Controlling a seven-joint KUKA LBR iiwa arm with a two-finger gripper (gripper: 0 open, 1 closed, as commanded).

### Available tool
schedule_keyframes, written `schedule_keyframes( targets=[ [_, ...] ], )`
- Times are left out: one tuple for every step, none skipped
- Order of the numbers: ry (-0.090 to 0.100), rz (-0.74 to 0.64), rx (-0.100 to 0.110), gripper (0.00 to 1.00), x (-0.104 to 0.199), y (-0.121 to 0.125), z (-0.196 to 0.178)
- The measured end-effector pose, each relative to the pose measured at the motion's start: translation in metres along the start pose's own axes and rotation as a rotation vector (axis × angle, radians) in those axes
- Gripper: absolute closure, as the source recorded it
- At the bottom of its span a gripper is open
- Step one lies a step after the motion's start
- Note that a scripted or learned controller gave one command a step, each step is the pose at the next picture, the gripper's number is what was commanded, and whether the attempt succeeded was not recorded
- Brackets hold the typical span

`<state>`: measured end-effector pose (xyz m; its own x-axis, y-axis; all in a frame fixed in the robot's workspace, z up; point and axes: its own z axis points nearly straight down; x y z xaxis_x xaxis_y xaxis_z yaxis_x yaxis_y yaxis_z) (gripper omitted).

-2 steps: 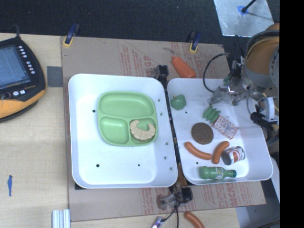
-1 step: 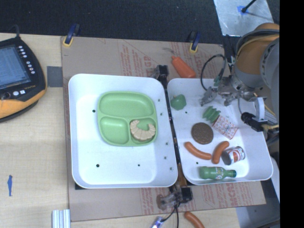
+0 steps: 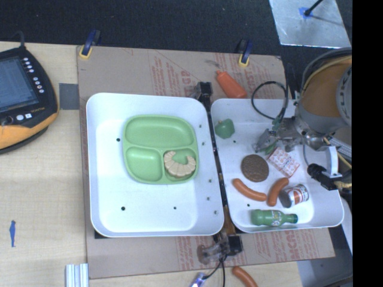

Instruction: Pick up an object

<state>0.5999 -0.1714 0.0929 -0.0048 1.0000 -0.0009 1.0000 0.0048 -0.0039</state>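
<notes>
The right bin (image 3: 333, 219) holds a small green object (image 3: 225, 128), a round brown patty (image 3: 255, 168), two orange-red sausages (image 3: 249, 189) (image 3: 277, 190), a small can (image 3: 294, 195), a green bottle (image 3: 273, 217) lying on its side, and a red-and-white packet (image 3: 282, 161). My gripper (image 3: 272, 139) hangs over the upper middle of this bin, just above the packet and up and right of the patty. Nothing is visibly held in it.
The left bin (image 3: 102, 160) bears a green divided plate (image 3: 143, 137) with a pale pastry (image 3: 179, 164) in one compartment. An orange carrot (image 3: 230, 85) lies behind the bins and another sausage (image 3: 244, 275) in front. A teach pendant (image 3: 21, 97) rests far left. A black cable (image 3: 269, 100) loops near the wrist.
</notes>
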Motion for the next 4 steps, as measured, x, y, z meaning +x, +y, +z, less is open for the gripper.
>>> schedule_keyframes(
  targets=[
    [-0.001,-0.003,0.001,1.0,-0.001,0.0,-0.011],
    [-0.001,-0.003,0.001,0.0,-0.001,0.0,-0.01],
    [0.0,0.001,-0.003,0.0,-0.003,0.056,-0.086],
    [0.001,0.0,0.002,0.0,0.031,-0.059,-0.045]
  ],
)
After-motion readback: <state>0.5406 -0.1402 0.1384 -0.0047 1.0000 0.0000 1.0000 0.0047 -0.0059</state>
